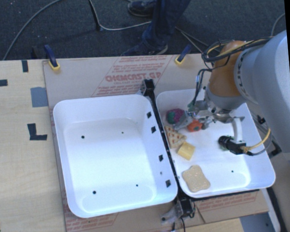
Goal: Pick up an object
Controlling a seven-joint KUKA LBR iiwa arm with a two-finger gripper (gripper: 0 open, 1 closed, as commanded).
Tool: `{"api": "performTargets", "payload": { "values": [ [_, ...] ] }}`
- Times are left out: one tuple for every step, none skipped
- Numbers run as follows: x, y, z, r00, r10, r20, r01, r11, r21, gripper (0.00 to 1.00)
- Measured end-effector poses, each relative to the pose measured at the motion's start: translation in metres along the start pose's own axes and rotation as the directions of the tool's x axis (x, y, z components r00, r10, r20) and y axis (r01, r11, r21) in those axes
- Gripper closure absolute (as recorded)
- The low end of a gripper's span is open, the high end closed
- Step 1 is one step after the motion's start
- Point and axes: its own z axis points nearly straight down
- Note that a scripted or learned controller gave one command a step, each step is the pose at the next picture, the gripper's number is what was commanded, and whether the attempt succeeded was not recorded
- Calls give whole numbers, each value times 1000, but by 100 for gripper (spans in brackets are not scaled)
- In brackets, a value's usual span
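In the right bin (241,180) lie several small food toys. A pink and green round toy (174,116) sits at the far left, a waffle-like piece (174,136) just in front of it, a yellow block (186,150) nearer the middle, and a tan bread slice (195,178) at the front. My gripper (197,118) is low in the bin's back half, right at a small orange object (194,126). The wrist hides most of the gripper, so whether the orange object is gripped cannot be made out.
The left bin (68,160) stands beside the right one, with a black divider (159,137) between them. The grey arm with its orange band (225,80) covers the right bin's far right corner. A black cable plug (231,145) hangs over the bin. A person's legs (164,15) stand behind the bench.
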Motion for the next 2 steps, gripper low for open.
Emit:
{"api": "performTargets", "payload": {
  "values": [
    [0,-1,-13,1000,1,-1,-1,1000,0,100],
    [69,-6,-106,1000,-7,-7,7,1000,0,100]
  ]
}}
